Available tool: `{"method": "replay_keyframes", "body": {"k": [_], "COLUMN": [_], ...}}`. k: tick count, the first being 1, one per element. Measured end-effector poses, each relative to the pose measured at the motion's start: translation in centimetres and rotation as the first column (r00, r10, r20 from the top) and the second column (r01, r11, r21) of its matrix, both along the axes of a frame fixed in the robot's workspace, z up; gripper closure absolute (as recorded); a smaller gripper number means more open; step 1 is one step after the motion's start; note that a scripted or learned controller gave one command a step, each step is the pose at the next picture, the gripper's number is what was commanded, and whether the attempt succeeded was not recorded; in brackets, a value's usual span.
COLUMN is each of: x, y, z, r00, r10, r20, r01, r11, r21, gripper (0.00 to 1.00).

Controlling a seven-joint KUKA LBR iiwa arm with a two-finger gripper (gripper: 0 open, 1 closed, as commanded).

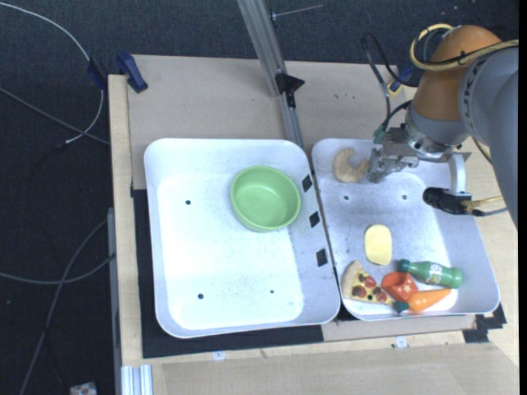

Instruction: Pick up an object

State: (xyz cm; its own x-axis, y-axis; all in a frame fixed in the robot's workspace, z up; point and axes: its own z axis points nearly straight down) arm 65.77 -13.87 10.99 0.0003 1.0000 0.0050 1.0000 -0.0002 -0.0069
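The arm reached in from the right over the far end of the right bin; its gripper hung low at that bin's far left corner, just beside a tan, bitten-looking cookie-shaped piece and perhaps touching its edge; whether the gripper was open or closed could not be told from this slant, and nothing could be seen held in it. Nearer the camera in the same bin lay a pale yellow rounded block; close behind the bin's near rim sat a pizza slice, a red piece, an orange carrot and a green bottle on its side, all crowded together. In the left bin a green bowl stood upright toward the far right corner. A metal pole slanted across the bench behind the bins.
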Motion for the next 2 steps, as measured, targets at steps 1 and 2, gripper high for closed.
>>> {"method": "replay_keyframes", "body": {"k": [1,2], "x": [0.3,-0.2], "y": [0.7,1.4], "z": [6.7,11.8], "r00": [1.000,1.000], "r10": [0.002,0.002], "r20": [0.016,0.014], "r01": [-0.001,-0.002], "r11": [1.000,1.000], "r21": [-0.004,-0.004], "gripper": [1.00,1.00]}}
